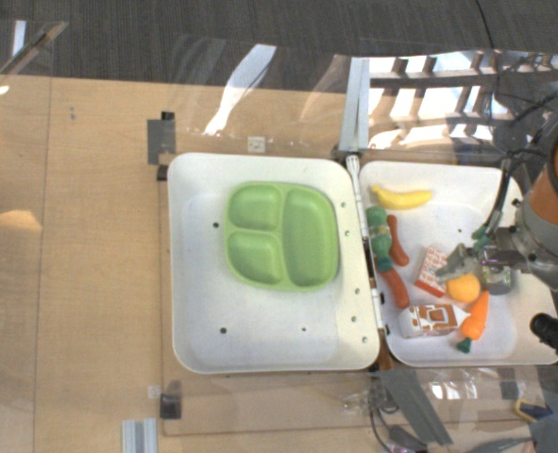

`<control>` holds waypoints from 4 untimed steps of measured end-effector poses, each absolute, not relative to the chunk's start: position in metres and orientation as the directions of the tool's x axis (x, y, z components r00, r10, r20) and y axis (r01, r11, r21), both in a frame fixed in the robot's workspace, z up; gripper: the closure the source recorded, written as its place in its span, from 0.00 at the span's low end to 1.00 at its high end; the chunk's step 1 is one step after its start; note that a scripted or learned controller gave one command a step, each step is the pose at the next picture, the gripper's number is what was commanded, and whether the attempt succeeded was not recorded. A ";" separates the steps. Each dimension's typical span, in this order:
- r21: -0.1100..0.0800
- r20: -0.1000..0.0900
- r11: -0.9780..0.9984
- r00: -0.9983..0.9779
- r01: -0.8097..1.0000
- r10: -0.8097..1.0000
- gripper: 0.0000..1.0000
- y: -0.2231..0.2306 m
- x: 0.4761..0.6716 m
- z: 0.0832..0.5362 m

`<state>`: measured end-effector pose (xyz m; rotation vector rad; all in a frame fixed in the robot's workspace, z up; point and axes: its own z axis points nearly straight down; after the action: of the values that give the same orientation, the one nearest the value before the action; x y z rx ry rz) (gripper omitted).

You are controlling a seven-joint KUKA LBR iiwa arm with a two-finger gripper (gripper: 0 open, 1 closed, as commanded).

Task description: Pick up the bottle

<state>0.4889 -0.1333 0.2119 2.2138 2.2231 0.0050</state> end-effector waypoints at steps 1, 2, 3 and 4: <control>0.003 0.000 0.253 -0.253 0.967 0.967 0.00 -0.094 0.488 0.111; 0.006 -0.002 0.365 -0.365 0.931 0.931 0.00 -0.120 0.571 0.114; 0.005 -0.004 0.451 -0.451 0.892 0.892 0.00 -0.194 0.620 0.152; 0.027 -0.030 0.514 -0.513 0.858 0.858 0.00 -0.208 0.556 0.100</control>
<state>0.5559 -0.2082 0.1000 1.5299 2.6984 0.0128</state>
